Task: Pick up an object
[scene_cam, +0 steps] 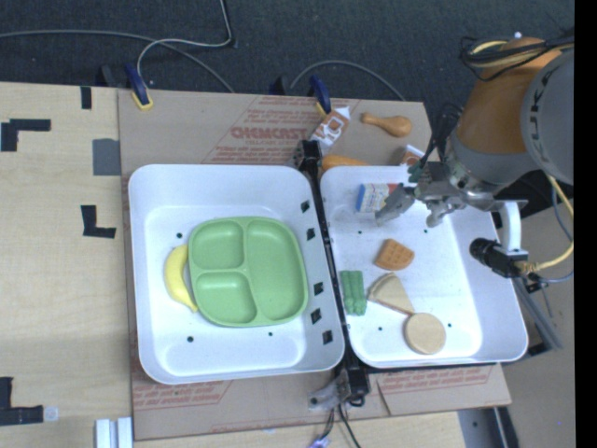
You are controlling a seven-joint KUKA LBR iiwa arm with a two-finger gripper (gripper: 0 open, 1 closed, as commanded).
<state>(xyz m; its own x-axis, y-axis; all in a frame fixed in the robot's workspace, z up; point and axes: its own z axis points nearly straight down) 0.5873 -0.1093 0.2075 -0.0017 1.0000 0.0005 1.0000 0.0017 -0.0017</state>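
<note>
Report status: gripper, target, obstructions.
Gripper open, hovering over right white bin. Nothing held. Small blue-white packet beside jaws; brown waffle piece below.

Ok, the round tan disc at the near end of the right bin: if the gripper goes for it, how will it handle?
The round tan disc lies flat on the right bin floor, so the fingers probably get little edge and may just push it along. It looks rigid, likely light. It touches the pale wedge, which might shift with it.
</note>
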